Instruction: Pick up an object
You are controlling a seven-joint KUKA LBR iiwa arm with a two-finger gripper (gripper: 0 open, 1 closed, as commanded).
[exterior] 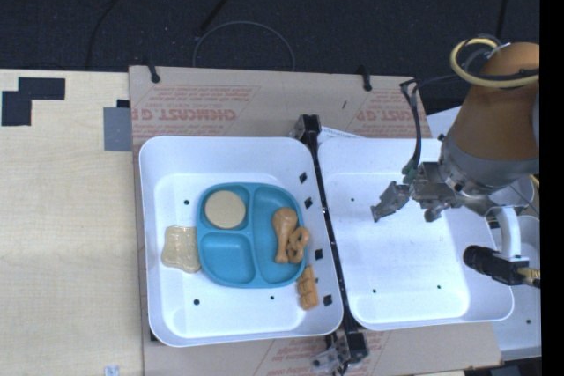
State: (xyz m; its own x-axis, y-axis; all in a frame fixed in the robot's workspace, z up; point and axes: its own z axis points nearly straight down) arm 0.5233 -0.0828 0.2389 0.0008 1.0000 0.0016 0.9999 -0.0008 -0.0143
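The claw (401,205) hangs over the right bin (405,299), above its upper middle, reaching in from the right on the grey arm (493,136) with its orange band. Its two fingers stand spread apart, one pointing left and down at about (385,205), the other shorter one nearer the wrist, and nothing sits between them. Below the claw is bare white bin floor.

Everything there is to pick up lies in the left bin (167,163), well apart from the claw and across the black divider (319,216) where the two bins meet. A blue divided plate (231,264) rests in the middle of that bin. In its upper left compartment lies a round tan disc, like a biscuit (224,209). In its right compartment lies a tan bone-shaped piece with a pretzel-like knot beside it (289,235). A pale bread-like slice (181,248) touches the plate's left edge, on the bin floor. A small orange-brown piece (307,287) lies just off the plate's lower right corner, near the divider.
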